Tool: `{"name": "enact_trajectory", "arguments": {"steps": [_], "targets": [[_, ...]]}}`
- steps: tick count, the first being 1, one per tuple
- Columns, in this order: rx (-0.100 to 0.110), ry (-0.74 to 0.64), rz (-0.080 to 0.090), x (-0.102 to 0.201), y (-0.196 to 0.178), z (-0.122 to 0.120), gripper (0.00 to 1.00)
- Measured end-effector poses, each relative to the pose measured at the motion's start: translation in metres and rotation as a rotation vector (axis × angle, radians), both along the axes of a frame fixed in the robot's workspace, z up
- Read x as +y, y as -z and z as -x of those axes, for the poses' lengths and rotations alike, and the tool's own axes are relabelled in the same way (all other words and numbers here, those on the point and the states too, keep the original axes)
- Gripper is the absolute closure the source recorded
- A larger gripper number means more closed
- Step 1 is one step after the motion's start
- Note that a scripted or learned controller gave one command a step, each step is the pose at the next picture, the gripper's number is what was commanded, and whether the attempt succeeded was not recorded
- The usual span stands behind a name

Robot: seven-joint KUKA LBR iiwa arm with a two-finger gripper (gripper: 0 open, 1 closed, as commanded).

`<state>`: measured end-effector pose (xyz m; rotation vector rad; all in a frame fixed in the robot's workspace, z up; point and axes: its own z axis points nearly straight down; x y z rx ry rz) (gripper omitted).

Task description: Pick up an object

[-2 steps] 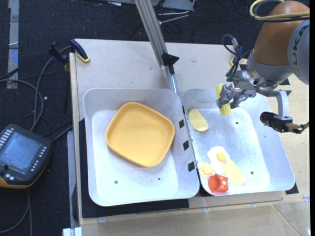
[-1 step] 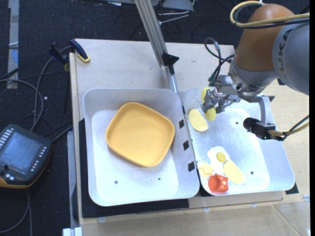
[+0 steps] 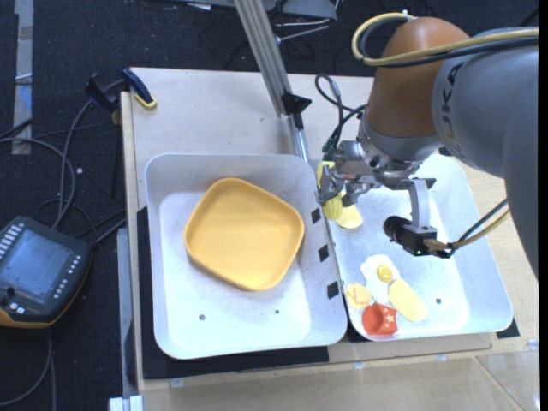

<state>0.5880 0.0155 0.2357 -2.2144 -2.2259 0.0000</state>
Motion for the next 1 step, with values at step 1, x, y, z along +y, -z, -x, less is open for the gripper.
{"name": "enact_trajectory", "arguments": {"steps": [1], "targets": [[-0.001, 0.0, 0.0, 0.0587, -0.0006, 0.0196, 1.0]]}}
